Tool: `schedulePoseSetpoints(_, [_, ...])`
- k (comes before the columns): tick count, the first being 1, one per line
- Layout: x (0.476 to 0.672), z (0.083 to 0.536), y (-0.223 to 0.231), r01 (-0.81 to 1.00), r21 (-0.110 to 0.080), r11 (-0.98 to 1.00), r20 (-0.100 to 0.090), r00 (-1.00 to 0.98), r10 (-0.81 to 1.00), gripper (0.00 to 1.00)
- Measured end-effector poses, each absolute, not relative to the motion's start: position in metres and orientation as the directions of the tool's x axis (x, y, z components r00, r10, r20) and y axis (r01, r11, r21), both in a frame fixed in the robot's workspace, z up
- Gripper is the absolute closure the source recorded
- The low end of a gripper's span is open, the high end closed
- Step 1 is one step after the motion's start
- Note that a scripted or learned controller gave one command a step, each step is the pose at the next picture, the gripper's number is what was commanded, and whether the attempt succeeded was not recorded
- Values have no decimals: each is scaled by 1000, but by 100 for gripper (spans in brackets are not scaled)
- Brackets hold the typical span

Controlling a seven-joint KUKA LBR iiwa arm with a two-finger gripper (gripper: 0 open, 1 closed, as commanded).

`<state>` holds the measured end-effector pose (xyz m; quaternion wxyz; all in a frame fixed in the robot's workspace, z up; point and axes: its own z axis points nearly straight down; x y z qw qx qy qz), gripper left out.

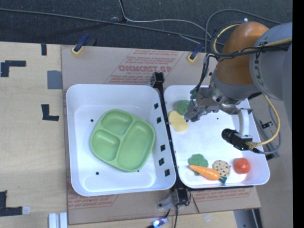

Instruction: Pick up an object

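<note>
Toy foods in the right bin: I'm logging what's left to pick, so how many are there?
6. Green piece and yellow piece at the left wall by the gripper; broccoli, carrot, cookie and tomato along the near edge. The arm may hide more.

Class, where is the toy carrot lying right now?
The carrot lies in the right bin, near its front edge, just below the green broccoli and touching the speckled cookie.

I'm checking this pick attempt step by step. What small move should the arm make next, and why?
Probably a short descent straight down. The hand hovers over the right bin's upper left corner, right beside the yellow piece and the green piece. Nothing shows between its fingers, so no pick has happened yet.
</note>
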<state>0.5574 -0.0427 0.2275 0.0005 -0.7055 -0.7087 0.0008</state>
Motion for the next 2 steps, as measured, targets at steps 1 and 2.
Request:
schedulePoseSetpoints(1, [575,225,-3,1000,-1,6,1,-6,1000,100])
schedulePoseSetpoints(2, [598,234,43,1000,0,6,1,-6,1000,100])
